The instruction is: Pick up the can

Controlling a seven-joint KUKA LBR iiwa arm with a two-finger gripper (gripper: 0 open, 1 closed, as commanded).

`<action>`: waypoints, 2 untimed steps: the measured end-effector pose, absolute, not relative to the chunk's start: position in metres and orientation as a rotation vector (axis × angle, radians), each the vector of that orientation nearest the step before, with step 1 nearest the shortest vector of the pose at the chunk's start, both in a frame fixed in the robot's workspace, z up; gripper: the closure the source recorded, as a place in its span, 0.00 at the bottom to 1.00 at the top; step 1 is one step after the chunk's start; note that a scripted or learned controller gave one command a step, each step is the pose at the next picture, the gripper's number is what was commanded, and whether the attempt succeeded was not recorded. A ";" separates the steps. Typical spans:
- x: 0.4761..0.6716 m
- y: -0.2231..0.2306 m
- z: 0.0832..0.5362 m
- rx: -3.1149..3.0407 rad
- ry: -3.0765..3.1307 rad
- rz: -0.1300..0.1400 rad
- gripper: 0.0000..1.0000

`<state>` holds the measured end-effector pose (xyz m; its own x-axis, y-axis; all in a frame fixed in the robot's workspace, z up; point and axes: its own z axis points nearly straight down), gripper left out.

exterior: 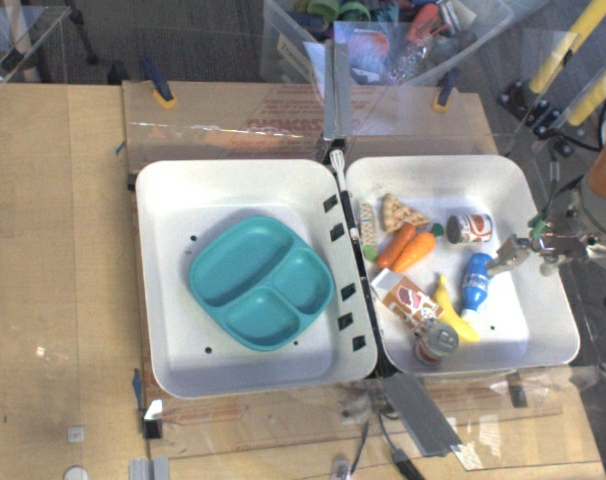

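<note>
A red and white can (470,228) lies on its side near the back of the right bin (553,340). A second can (438,343) with a grey top stands at that bin's front edge. My gripper (510,256) hovers over the right side of the bin, just right of a blue bottle (475,281). It is a little in front and to the right of the red and white can and touches neither can. Nothing shows in its grasp.
The right bin also holds a pizza slice toy (400,212), an orange carrot (407,249), a yellow banana (453,316) and a small brown box (411,301). A teal divided plate (260,281) lies in the left bin (163,268). A clear tub of toys (383,13) stands behind.
</note>
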<state>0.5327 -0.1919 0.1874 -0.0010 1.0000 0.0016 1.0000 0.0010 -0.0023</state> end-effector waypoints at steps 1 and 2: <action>0.594 -0.195 0.110 -2.176 -2.267 0.000 0.00; 0.671 -0.159 0.092 -2.329 -2.130 -0.010 0.00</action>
